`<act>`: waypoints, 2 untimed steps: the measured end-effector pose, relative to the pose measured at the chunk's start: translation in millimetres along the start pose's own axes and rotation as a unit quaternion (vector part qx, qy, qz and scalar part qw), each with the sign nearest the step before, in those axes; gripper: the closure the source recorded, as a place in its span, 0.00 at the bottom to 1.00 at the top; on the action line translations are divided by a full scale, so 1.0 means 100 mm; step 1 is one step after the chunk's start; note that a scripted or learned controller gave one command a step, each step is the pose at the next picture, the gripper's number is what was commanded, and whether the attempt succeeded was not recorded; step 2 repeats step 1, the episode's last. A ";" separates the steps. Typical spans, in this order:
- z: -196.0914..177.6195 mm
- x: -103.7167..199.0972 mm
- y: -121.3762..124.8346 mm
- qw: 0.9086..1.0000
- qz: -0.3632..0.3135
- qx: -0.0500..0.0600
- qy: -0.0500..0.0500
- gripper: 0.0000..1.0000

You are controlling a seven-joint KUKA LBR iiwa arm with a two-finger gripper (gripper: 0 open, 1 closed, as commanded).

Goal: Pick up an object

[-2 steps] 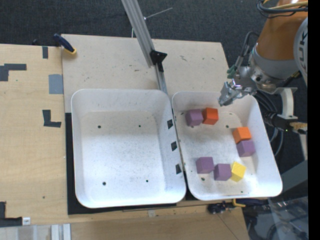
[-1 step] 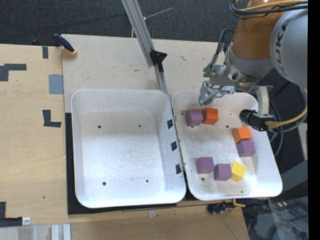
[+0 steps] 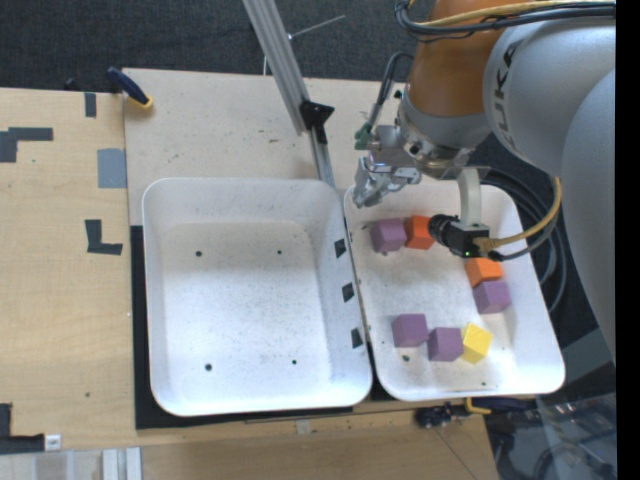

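blocks: four purple (image 3: 410, 329), two orange (image 3: 484, 269), one yellow (image 3: 477, 342)

The grey arm (image 3: 560, 78) reaches in from the right, its orange band (image 3: 455, 28) sitting above the wrist. The wrist points down and to the left, with the end effector (image 3: 368, 190) hanging low at its tip. Black cables loop around the band.

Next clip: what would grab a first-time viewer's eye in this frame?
The big grey arm with its orange band fills the upper right, its gripper hanging over the right bin's far-left corner. Below it lie small coloured blocks: purple, orange and one yellow block. The left bin holds only dark specks.
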State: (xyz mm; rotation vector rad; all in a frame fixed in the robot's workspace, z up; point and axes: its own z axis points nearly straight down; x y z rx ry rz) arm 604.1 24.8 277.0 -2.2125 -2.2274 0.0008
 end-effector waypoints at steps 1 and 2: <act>0.11 0.60 -0.05 1.000 0.000 0.001 0.000 1.00; 0.11 0.60 -0.05 1.000 0.000 0.001 0.000 1.00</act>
